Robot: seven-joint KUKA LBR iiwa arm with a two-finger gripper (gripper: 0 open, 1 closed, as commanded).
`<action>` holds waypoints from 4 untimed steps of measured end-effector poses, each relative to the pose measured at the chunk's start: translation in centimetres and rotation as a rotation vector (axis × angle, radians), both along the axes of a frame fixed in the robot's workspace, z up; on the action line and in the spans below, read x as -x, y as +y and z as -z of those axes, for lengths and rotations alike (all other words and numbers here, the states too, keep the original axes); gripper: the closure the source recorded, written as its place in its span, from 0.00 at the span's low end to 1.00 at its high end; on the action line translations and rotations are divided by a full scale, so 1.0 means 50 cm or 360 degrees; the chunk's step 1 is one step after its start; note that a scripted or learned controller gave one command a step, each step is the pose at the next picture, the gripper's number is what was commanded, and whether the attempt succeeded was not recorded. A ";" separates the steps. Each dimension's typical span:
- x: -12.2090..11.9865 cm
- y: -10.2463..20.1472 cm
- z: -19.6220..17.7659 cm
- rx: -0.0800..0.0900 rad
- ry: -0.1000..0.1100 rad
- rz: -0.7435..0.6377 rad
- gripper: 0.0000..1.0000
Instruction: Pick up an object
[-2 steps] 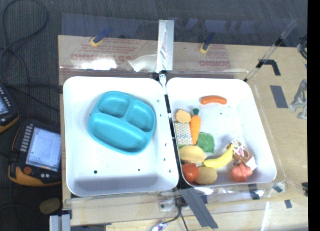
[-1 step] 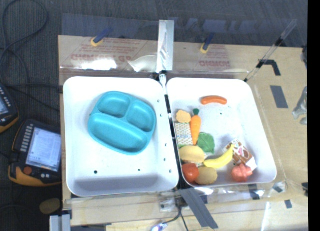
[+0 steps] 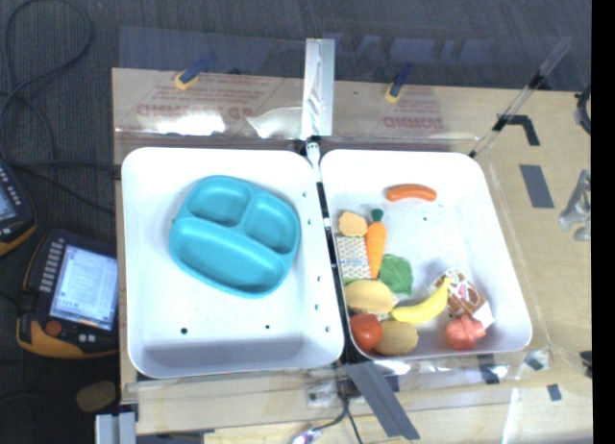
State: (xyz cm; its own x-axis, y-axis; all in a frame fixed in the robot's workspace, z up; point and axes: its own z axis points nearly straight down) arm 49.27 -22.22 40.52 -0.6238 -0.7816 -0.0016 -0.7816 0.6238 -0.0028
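Down at six o'clock in the right bin (image 3: 500,240), toy food (image 3: 394,308) crowds together; claw state: cannot tell.

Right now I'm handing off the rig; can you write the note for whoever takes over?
Left bin: a blue divided plate, untouched.
Right bin: toy food. The sausage lies alone near the far wall. Carrot, banana, lemon, green piece and tomato are bunched toward the near left corner.
Done: nothing lifted yet.
Left: pick one item; the sausage looks the easiest.
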 end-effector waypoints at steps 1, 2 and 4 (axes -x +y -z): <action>-0.066 0.014 -0.055 -0.0002 -0.0002 0.0044 1.00; -0.070 0.016 -0.074 -0.0004 -0.0010 0.0045 1.00; 0.014 -0.002 -0.108 -0.0001 0.0001 -0.0459 1.00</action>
State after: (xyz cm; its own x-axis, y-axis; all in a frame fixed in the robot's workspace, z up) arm 48.56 -22.31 45.91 -0.3756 -0.9268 -0.0020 -0.9268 0.3756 -0.0020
